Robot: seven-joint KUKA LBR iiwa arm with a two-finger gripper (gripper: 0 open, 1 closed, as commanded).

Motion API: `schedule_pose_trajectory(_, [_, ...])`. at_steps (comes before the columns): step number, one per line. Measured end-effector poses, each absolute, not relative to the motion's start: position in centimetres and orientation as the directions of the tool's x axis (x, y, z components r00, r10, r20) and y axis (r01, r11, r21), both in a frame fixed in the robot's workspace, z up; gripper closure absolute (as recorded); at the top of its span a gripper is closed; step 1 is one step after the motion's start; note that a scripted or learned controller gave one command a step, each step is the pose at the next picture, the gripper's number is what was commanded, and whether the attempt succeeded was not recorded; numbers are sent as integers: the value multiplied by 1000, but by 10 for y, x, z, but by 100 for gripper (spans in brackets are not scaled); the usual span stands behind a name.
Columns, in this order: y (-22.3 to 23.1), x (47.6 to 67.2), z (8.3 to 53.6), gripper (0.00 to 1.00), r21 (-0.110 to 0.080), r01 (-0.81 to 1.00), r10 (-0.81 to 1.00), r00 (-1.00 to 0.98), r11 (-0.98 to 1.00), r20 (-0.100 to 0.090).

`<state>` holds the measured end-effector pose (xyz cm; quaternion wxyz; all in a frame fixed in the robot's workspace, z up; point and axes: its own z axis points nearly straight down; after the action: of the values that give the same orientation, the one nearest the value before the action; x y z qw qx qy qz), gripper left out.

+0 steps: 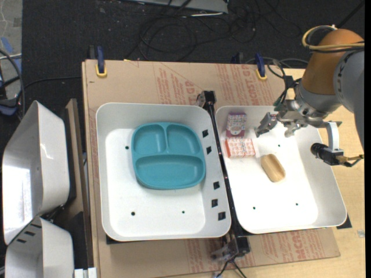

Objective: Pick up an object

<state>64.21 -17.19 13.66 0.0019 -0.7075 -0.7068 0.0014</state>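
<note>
Holds 2 white bins side by side. In left bin (116, 155), a teal divided plate (168, 155). In right bin (301, 207): gripper (277, 125) spread wide and holding nothing, red-and-white packet (240, 148), tan bread roll (273, 168), small purple-topped cup (236, 122).

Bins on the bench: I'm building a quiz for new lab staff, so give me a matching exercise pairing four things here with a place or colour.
Things:
1. divided plate
2. bread roll
3. small pouch
4. gripper

Descriptions:
A. tan, middle of the right bin
B. teal, in the left bin
C. over the right bin's far side
D. purple and white, right bin's far left corner

Pairs: 1-B, 2-A, 3-D, 4-C
</note>
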Motion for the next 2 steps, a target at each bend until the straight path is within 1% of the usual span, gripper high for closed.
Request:
schedule_pose_trajectory(1, [-173,644,94,0,5,1000,1000,2,-2,-2])
schedule_pose_trajectory(2, [-172,645,106,100,8,1000,1000,1,-1,-3])
